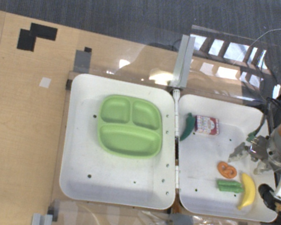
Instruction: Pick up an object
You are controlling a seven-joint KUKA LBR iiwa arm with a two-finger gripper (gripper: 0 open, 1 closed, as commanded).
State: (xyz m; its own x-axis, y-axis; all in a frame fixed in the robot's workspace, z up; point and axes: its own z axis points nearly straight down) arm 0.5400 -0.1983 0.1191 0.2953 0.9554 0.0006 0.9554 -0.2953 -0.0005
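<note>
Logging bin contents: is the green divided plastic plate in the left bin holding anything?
Empty. All three compartments of the green divided plastic plate show bare green surface, and nothing rests on it.

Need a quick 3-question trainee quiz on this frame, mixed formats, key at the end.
1. True or false: the green divided plate lies in the left bin.
2. Which thing lies nearest the pincer?
A. the banana
B. the orange round piece
C. the small pink-labelled box
3. Fill in: the dark green pepper-like piece lies against the ___ wall of the right bin.

Key: 1 true; 2 B; 3 left (the wall shared with the other bin).
</note>
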